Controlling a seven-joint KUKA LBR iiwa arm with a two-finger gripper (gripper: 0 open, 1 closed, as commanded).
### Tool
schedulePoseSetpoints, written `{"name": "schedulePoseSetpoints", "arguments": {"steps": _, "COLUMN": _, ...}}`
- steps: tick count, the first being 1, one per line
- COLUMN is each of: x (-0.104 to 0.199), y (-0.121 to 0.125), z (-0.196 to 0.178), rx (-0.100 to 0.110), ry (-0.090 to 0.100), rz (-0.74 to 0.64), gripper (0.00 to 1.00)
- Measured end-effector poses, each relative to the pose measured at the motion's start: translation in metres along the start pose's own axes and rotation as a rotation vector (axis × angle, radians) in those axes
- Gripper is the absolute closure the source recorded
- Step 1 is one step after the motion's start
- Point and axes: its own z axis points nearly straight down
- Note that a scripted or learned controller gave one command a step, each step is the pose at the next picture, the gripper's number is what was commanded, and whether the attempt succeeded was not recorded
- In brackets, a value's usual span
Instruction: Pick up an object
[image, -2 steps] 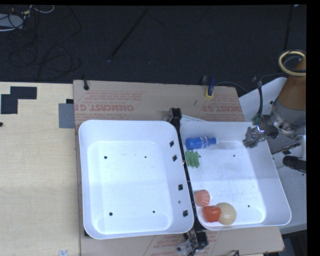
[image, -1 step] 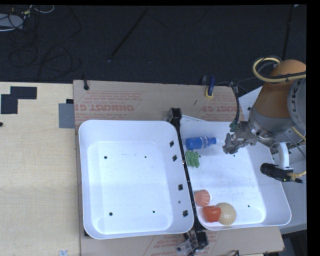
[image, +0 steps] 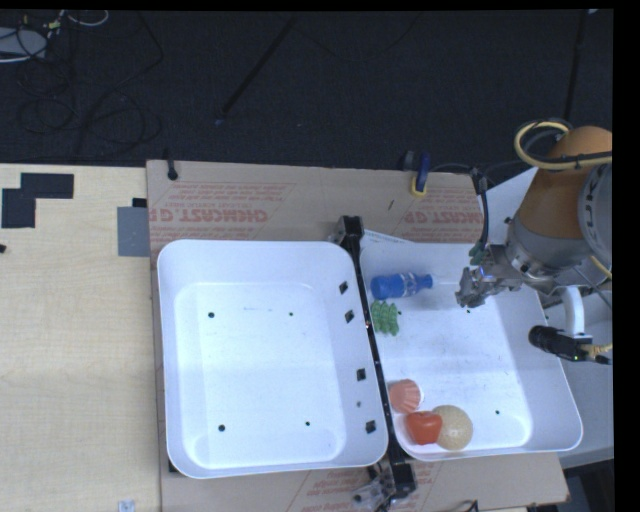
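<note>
Gripper (image: 478, 288) hovering over the right bin (image: 540, 400), upper part, near its far wall. Jaw state – can't tell, too small and dark against the wrist; nothing visibly clamped there.

Lying just left of the jaws, apart from them: blue bottle (image: 399, 285), on its side, cap end pointing toward the jaws. Sitting below the bottle and further left of the jaws, against the bin's left edge: small green toy (image: 385, 318), shape too blurry to make out.

Resting well below and left of the jaws, in the bin's near-left corner: three round things bunched together – pale orange ball (image: 404, 395), red ball (image: 424, 427), cream ball (image: 454, 426). Red and cream touching; orange one touching or nearly touching the red, hard to say.

Sitting far left of the jaws, beyond the black divider: left bin (image: 180, 300), side by side w/ the right one.

Rising right of the jaws: arm, orange band (image: 555, 195) showing above the wrist.
</note>
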Motion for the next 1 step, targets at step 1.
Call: {"name": "schedulePoseSetpoints", "arguments": {"steps": 1, "x": -0.0336, "y": 0.0054, "z": 0.0416, "rx": 0.002, "ry": 0.0, "rz": 0.0, "gripper": 1.0}}
